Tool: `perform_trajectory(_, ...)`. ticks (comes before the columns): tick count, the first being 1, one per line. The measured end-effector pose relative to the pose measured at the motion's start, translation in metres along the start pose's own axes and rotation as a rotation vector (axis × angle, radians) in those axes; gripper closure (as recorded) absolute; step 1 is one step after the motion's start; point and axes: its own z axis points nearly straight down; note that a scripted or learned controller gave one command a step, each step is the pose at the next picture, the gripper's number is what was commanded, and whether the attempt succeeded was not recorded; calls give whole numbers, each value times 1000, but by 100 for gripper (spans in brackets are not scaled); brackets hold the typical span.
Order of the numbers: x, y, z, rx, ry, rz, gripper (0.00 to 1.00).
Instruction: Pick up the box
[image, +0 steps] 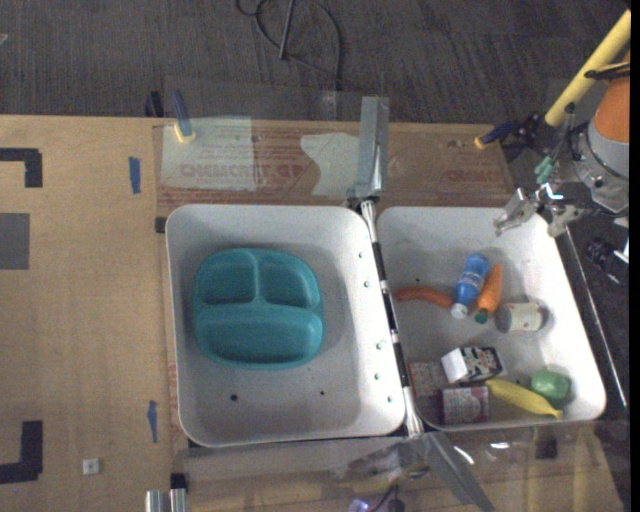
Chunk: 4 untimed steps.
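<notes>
Gripper (530, 205) hangs over the right bin's (420, 240) top right corner, its 2 fingers spread apart with nothing between them, the arm reaching in from the right. 1 box (472, 363) lies low in that bin, well apart from the gripper. Touching or just beside it are 1 pink packet (462, 403) and 1 banana (522, 397); 1 green ball (551, 384), 1 can (521, 317), 1 carrot (489, 290), 1 blue bottle (470, 283) and 1 orange strip (424, 296) lie nearby. 1 teal divided plate (258, 306) sits in the left bin (200, 400).

2 bins (190, 400), 1 teal tray (258, 306), 2 boxes (472, 363).
</notes>
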Motion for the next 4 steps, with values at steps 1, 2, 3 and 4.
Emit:
perform_trajectory(1,0,-95,122,-31,-13,-111,0)
perform_trajectory(2,-36,-134,150,-12,7,-79,0)
perform_trajectory(3,-27,-53,152,-7,-1,22,0)
perform_trajectory(4,-27,-53,152,-7,-1,22,0)
